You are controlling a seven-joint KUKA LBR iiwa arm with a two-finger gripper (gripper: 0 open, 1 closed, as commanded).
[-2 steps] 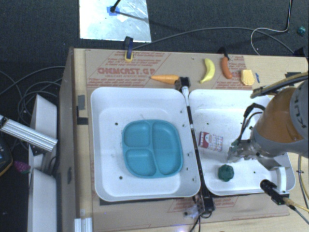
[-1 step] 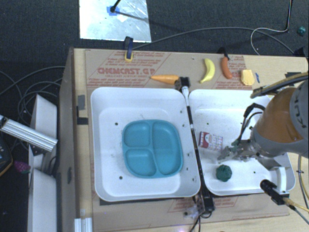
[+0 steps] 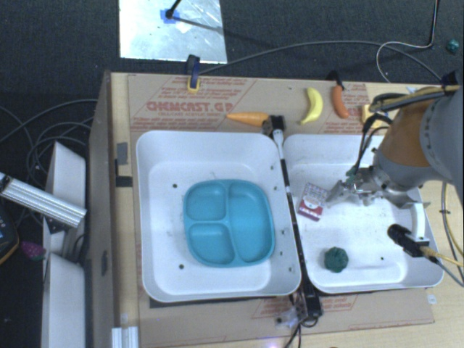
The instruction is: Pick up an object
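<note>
Taking the blue tray (image 3: 229, 222) as the landmark: it lies flat in the left bin (image 3: 156, 165), about in the middle of the floor, with three compartments.

Nearest the camera and right of the tray, in the right bin (image 3: 362, 281), sits a dark green ball (image 3: 336, 259), close to that bin's front wall. Farther back and just right of the tray, across the divider between the bins, a small red-and-white packet (image 3: 312, 200) lies on the floor of the right bin, near its left wall.

Right of the packet is the gripper (image 3: 339, 192), low over the bin floor, pointing left toward the packet. Its tip sits just beside the packet's right edge; whether they touch cannot be told. Whether the fingers are spread or closed cannot be told either, and nothing shows between them. The grey arm (image 3: 435, 140) with its orange band rises behind it, at the far right of the tray.

Beyond the bins, on the brown board (image 3: 181, 100), lie a carrot (image 3: 246, 119) straight behind the tray, then a banana (image 3: 313, 105) and a small orange piece (image 3: 339, 101) to the far right of it. A blue and yellow clamp (image 3: 193, 73) grips the board's back edge behind the tray. Farthest off, a shiny plate (image 3: 172, 20) lies on the dark floor.
</note>
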